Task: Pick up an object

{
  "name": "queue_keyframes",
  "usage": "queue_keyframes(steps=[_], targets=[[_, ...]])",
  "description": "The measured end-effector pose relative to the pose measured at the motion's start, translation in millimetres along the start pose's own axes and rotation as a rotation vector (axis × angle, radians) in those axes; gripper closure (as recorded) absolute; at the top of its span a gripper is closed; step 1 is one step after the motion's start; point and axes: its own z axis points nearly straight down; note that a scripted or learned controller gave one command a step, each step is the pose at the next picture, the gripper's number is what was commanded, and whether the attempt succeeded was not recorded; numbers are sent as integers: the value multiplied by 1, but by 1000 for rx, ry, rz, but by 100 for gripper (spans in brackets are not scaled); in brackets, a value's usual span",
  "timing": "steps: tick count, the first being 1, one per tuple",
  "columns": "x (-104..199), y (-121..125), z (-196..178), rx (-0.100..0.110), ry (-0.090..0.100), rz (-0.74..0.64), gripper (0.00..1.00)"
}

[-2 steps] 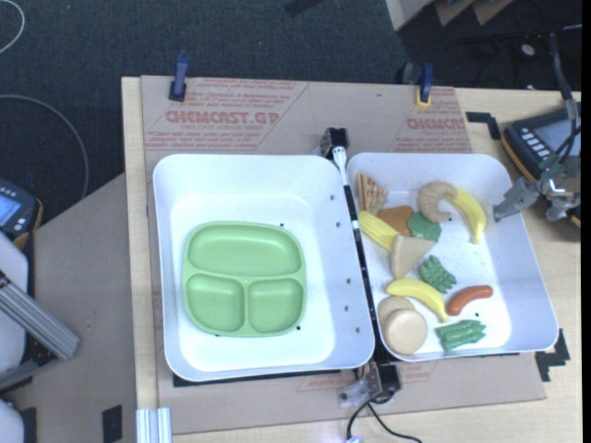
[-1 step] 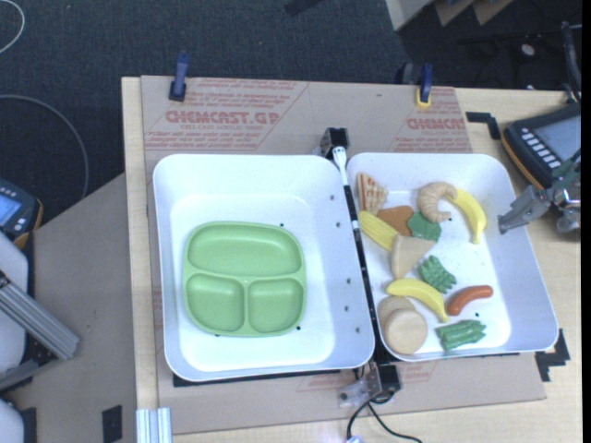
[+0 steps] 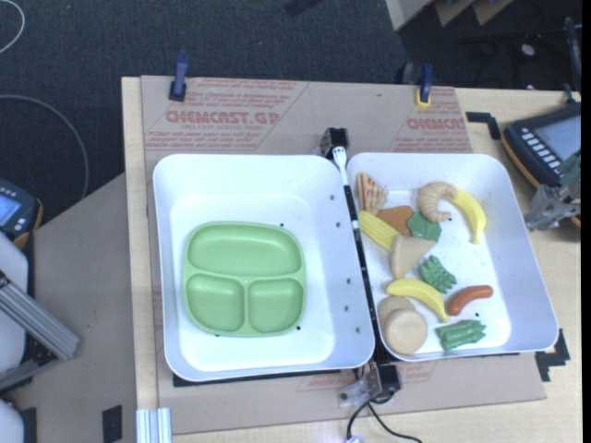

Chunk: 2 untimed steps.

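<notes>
A green divided tray [image 3: 245, 277] sits in the left white bin [image 3: 175, 187]; blue clamp [image 3: 179, 75] grips the brown board [image 3: 222, 113].

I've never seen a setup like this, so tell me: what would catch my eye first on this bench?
Probably the green divided plate, lying alone in the left white bin. Next, the heap of toy food crowded into the right white bin: two yellow bananas, a croissant, a red sausage and some green vegetables.
</notes>
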Motion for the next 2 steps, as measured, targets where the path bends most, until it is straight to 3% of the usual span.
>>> queue_keyframes(steps=[1,2], targets=[[53,0,-123,-12,0,-5,100],[50,0,-126,-1,0,1,100]])
